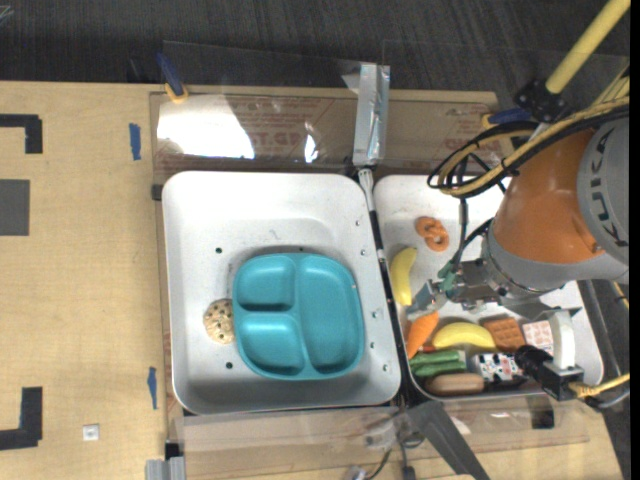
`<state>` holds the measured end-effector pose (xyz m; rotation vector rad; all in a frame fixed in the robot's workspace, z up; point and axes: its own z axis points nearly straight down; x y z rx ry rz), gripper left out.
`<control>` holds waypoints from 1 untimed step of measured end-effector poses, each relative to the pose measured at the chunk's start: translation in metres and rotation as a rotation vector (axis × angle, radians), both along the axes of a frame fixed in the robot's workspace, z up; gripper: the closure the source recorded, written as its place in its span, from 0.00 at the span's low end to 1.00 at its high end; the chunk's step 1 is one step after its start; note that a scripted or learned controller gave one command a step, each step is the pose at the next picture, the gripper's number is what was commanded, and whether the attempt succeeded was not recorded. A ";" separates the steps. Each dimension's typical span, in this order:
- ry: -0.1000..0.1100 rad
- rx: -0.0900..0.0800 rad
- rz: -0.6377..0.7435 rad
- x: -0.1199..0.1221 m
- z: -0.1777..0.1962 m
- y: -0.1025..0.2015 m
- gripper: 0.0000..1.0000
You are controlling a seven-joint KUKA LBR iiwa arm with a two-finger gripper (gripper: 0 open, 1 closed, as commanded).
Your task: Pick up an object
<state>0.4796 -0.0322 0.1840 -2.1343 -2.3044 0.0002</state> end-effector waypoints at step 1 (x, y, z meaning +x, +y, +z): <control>0.007 -0.002 0.007 -0.003 -0.073 -0.078 0.00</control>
